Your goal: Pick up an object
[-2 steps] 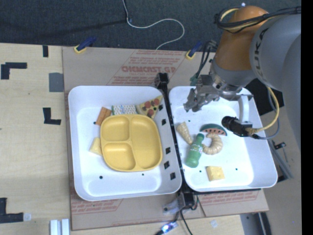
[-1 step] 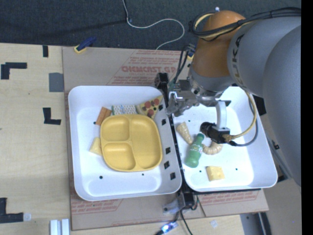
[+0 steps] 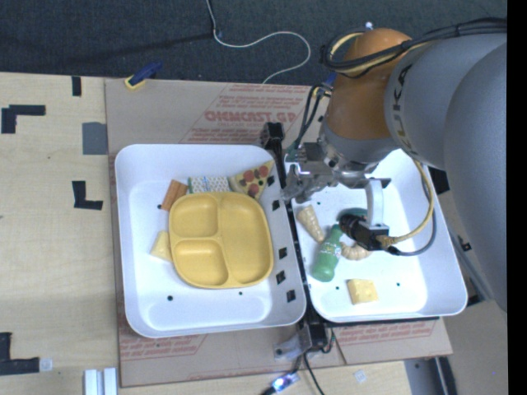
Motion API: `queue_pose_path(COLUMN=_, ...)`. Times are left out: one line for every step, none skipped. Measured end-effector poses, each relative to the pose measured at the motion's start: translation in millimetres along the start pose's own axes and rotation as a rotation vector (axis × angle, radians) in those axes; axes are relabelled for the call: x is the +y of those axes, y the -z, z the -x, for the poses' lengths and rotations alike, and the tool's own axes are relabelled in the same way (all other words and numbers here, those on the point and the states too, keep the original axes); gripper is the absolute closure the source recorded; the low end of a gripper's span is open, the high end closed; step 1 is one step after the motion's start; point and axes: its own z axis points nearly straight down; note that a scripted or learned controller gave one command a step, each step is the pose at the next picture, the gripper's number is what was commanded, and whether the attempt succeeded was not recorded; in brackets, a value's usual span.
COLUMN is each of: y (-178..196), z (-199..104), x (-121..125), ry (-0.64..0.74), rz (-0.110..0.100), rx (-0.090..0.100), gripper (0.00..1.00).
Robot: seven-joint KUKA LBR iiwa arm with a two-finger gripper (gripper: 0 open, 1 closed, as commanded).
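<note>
the arm (image 3: 370,81) hung over the right bin (image 3: 436,290), seemingly at the approach step (finger state: cannot tell); next it needed lowering onto the green bottle (image 3: 326,255).

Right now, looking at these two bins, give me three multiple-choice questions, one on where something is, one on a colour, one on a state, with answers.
1. Where does the yellow divided tray lie?
A. left bin
B. right bin
C. on the cardboard

2. What colour is the small bottle in the right bin?
A. red
B. green
C. blue

3. How does the bottle rest?
A. upright
B. lying on its side
C. held between fingers

Answers: 1 A, the tray fills much of the left bin. 2 B, its body is plainly green. 3 B, it lies flat on the bin floor.
</note>
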Motion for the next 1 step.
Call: queue_pose_path(y=17.3, z=-12.9, x=-1.8, ry=0.003, rz=0.003, rx=0.002, gripper=1.00)
